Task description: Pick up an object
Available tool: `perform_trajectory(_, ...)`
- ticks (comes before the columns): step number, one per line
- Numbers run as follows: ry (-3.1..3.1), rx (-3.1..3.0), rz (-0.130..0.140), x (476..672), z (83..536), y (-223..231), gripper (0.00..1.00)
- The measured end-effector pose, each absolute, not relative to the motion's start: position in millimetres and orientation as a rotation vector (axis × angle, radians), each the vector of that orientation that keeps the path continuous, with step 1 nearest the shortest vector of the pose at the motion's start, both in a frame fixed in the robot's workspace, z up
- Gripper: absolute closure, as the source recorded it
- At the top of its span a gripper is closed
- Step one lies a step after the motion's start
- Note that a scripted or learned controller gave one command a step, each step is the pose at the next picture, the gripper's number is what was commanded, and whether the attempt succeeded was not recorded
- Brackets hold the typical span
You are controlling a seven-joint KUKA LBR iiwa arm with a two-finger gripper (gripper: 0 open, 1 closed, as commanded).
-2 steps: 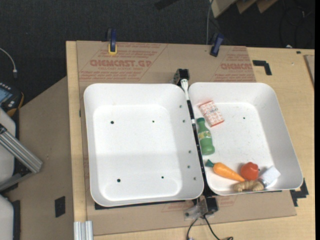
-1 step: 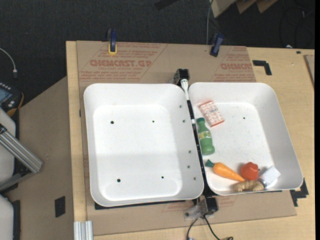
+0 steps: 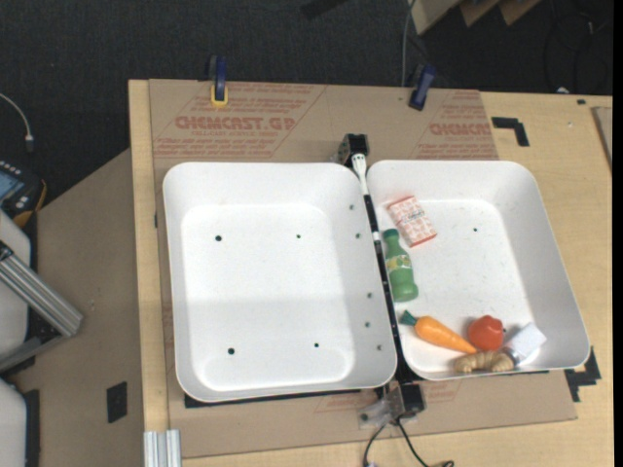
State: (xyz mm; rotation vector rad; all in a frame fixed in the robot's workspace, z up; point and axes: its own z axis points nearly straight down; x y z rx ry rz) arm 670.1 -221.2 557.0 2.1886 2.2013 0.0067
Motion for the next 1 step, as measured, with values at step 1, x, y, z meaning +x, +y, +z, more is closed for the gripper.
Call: perform_trajectory(1,2.198,2.183,0.009,670.6,568.3,-220.7,1.00)
